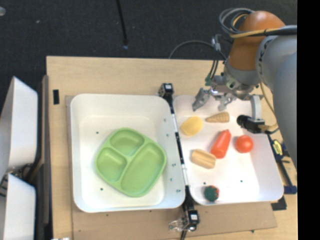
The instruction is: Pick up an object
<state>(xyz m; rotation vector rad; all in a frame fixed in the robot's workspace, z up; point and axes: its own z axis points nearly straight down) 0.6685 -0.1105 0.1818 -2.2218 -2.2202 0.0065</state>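
Observation:
My gripper [212, 101] hovers over the far edge of the right bin [265, 184], fingers spread open with nothing between them. Just below it lie a tan cone [218, 117] and a yellow lemon-like piece [191, 126]. Further toward the front sit a red-orange pepper [220, 143], a red tomato [244, 144], a tan bread roll [203, 159] and a small dark green-and-red piece [211, 193].
The left bin [85, 114] holds a green divided plate [131, 161]. A divider wall [176, 139] separates the two bins. The wooden bench [110, 69] surrounds them, and white boxes [20, 129] stand at the far left.

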